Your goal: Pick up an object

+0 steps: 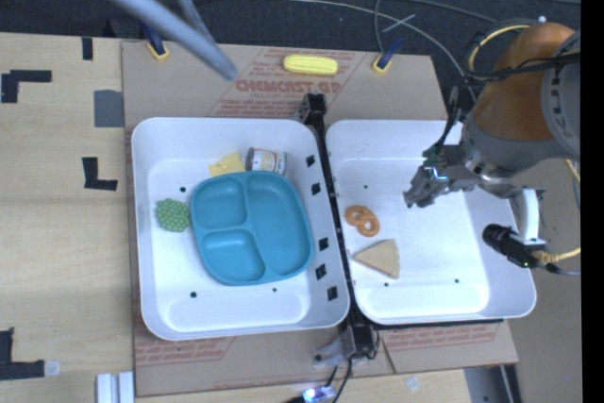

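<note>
Grey arm (528,109) entering from right, orange band above wrist, hand (420,192) angled down-left, tips low

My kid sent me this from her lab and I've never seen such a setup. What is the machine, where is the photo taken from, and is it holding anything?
One camera above the bench looks down at a slant. The grey and orange shape on the right is a robot arm; its hand hangs over the right white bin. I see nothing between its fingers. In that bin lie a small pretzel and a tan wedge like a slice of bread. The left bin holds a blue divided plate, a green bumpy toy, a yellow piece and a small can. A yellow corn cob lies on the cardboard behind the bins.
</note>
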Controlling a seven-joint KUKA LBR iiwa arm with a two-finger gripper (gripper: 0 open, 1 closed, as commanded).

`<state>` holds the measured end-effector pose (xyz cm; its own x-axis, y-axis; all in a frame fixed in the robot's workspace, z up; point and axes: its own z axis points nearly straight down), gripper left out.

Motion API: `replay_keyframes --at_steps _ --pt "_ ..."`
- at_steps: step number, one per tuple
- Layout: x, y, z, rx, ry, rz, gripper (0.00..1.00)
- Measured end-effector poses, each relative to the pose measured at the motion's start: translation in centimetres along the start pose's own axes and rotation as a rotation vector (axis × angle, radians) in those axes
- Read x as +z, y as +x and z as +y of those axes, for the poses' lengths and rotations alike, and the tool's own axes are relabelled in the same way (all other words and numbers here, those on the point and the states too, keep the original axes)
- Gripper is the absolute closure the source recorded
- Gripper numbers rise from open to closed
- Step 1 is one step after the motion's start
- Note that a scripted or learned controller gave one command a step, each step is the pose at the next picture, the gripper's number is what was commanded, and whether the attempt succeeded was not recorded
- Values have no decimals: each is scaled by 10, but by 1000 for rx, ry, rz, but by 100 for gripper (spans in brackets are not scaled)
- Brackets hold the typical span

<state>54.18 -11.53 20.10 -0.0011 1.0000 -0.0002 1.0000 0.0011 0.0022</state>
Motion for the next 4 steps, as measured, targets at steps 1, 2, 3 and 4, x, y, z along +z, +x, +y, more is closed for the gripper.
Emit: replay_keyframes --at_steps 1,2,3,4 --pt "-43 2 4 -1 -1 -1 100" --pt "-47 57 11 -4 3 1 100" --pt "-35 102 10 -4 4 1 100" --pt "-41 159 9 -4 4 1 100"
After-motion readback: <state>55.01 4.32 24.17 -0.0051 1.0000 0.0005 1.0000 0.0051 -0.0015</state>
